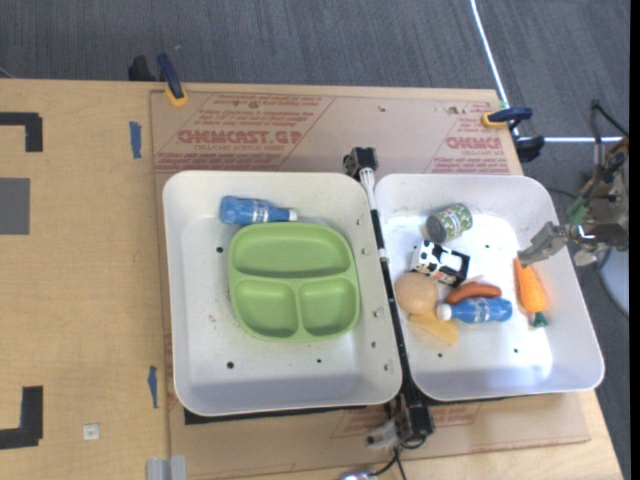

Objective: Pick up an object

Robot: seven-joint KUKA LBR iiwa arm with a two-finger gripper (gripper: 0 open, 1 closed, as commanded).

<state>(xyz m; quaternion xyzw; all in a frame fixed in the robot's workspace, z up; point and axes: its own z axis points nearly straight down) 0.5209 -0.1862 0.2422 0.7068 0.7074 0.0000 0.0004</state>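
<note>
The gripper (546, 239) sat over the right rim of the right bin (570, 368), reaching in from the view's right, and whether it was wide or narrow could not be told; nothing showed held in it. Nearest to it, just below in the view, lay an orange carrot (531, 288) with its green end pointing away from the gripper. Further to the gripper's left lay a red sausage (472, 291), a blue bottle (482, 312) beside it, a tan round piece (417, 291) and a yellow wedge (437, 328). Level with the gripper and to its left was a black-and-white piece (442, 260), with a green can (449, 220) slightly above. Well apart, far to its left, the left bin (190, 368) held a green divided plate (293, 278) and a second blue bottle (255, 211).
</note>
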